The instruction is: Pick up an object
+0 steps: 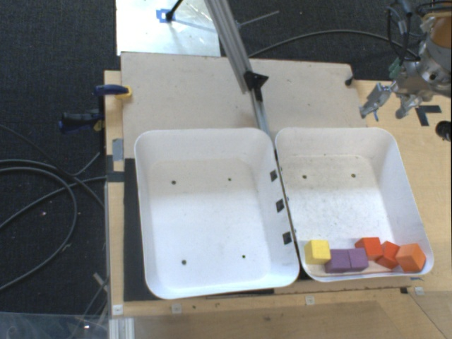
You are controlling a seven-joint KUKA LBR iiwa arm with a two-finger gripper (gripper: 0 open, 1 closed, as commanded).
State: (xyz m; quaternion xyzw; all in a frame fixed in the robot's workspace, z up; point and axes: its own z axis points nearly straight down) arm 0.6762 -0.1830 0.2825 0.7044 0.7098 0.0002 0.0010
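Observation:
Several small blocks lie along the near edge of the right bin (395, 162): a yellow block (318, 251), a purple block (346, 260), two red blocks (369, 246) (387, 254) and an orange block (411, 257). My gripper (390, 105) hangs at the upper right, over the bench just beyond the right bin's far right corner. It stands well away from the blocks. Its two fingers are spread apart and open, with nothing between them.
The left bin (152, 189) sits beside the right one, their walls touching. A grey metal pole (229, 30) slants down from the top to the gap between the bins. A blue and yellow clamp (109, 90) grips the bench's left edge. Cables lie on the floor at the left.

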